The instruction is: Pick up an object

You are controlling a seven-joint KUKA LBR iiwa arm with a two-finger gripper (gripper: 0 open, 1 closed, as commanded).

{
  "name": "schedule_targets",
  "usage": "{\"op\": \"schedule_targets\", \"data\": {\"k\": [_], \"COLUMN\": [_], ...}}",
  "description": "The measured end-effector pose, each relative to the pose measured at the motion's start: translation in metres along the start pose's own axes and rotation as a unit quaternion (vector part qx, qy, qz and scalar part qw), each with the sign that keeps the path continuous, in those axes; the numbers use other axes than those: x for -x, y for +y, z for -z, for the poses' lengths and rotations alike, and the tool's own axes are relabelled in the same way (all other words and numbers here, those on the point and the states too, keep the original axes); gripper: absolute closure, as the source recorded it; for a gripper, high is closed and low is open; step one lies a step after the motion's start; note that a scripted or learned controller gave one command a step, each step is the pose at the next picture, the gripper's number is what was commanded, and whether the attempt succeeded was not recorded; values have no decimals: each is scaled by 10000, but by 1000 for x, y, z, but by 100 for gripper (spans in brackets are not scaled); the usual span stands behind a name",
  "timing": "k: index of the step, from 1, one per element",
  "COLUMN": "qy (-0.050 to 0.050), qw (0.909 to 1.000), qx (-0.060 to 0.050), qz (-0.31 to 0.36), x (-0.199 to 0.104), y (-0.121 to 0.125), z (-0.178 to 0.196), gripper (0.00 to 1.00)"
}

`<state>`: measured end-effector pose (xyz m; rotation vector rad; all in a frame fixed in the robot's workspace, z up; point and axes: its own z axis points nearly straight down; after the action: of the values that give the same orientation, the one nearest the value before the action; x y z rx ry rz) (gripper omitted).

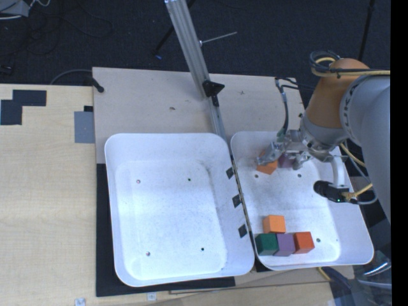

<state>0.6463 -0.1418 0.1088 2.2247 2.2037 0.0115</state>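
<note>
Right at hand (pixel 278 158): orange block (pixel 267 166).

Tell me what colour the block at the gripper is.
Orange: the block at the gripper shows best in the camera view.

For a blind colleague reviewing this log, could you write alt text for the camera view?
The robot's hand is low over the far end of the right bin, at an orange block. Four more blocks cluster at that bin's near end: orange, green, purple and red-orange. The left bin sits alongside.
</note>
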Motion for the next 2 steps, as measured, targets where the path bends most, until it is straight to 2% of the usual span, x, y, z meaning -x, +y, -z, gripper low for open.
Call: {"op": "schedule_targets", "data": {"k": [2], "qy": [0], "qw": [10000], "qx": [-7], "qz": [-2], "x": [-2], "y": [1], "z": [0], "gripper": [0]}}
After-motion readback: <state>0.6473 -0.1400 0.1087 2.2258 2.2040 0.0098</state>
